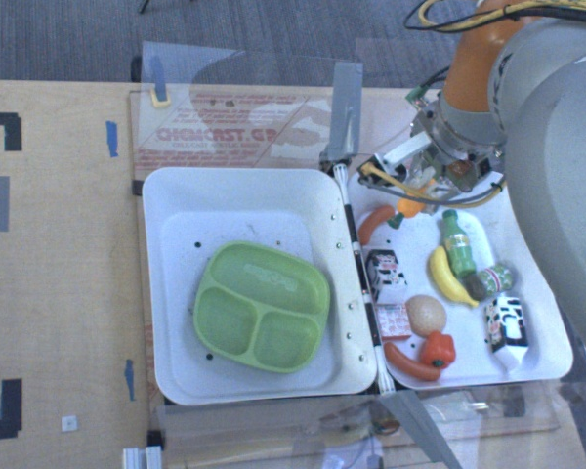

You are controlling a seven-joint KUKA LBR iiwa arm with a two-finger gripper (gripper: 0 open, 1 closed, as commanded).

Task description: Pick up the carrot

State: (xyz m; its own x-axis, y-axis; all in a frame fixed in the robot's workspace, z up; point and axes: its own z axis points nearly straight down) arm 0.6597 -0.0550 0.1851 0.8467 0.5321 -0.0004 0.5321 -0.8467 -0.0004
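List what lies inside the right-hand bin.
The right bin holds a green bottle, banana, egg, red pepper, sausage, cow-print carton and an orange carrot beneath the end effector, which covers the bin's far corner.

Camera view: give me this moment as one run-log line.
gripper: low over right white bin's far-left corner | orange carrot: just below it, grasp unconfirmed | green divided plate: in left white bin
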